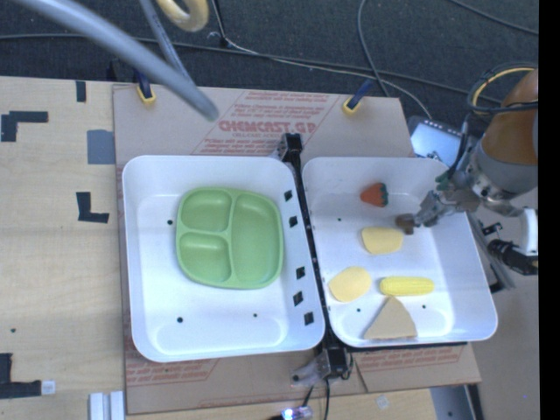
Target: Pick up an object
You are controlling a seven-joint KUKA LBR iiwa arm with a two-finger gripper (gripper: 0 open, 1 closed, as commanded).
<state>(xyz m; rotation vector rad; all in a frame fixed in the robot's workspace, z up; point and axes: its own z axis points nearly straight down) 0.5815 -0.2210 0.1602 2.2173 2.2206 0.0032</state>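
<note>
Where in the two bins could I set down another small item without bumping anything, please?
Left bin: bare floor rings the green divided plate, widest along the near wall. Right bin: crowded at centre and near side with the strawberry, two yellow pieces, corn and wedge; the gripper hangs there. Its far-left corner is bare.

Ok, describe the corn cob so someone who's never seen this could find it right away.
Look in the right-hand white bin, toward its near edge. The corn cob lies lengthwise just above the tan wedge; unlike the smooth yellow pieces nearby, it is a bright yellow, ridged stick.
</note>
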